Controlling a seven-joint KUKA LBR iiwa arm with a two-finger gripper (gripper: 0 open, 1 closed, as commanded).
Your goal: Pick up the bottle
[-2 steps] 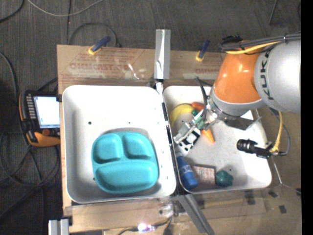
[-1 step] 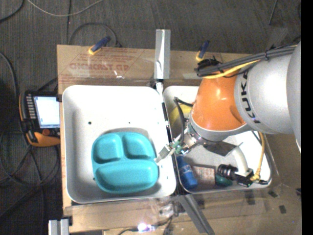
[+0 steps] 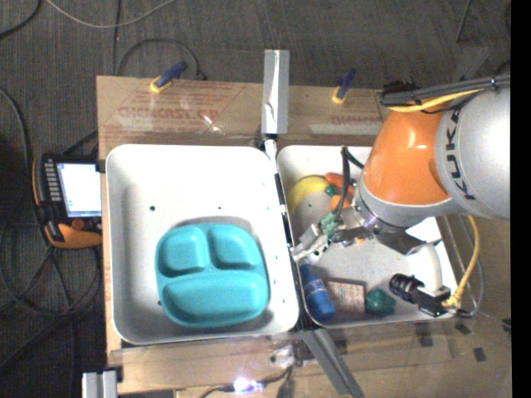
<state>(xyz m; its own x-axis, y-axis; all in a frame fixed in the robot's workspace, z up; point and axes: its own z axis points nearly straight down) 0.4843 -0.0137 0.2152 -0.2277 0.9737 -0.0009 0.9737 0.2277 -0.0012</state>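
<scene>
Orange and grey, the KUKA arm (image 3: 431, 160) reaches in from the right and bends down over the far half of the right bin (image 3: 365, 321), its wrist turned toward that bin's left wall. The gripper (image 3: 315, 239) hangs low near the middle of that wall, aimed down and to the left; whether it is wide or narrow cannot be told from this angle, and nothing can be seen held in it. The blue bottle (image 3: 316, 295) lies on its side in the near left corner of the right bin, just below the gripper's tip, though contact cannot be judged. Its long axis runs almost along the left wall, with the near end slanting slightly toward the bin's middle; which end bears the cap is unclear. Just beside it along the near edge lie a brown card (image 3: 347, 293) and a dark green object (image 3: 380, 303). A yellow round object (image 3: 305, 193) sits by the far left corner. In the left bin (image 3: 133, 181) rests a teal divided tray (image 3: 212, 274), toward the near edge.
</scene>
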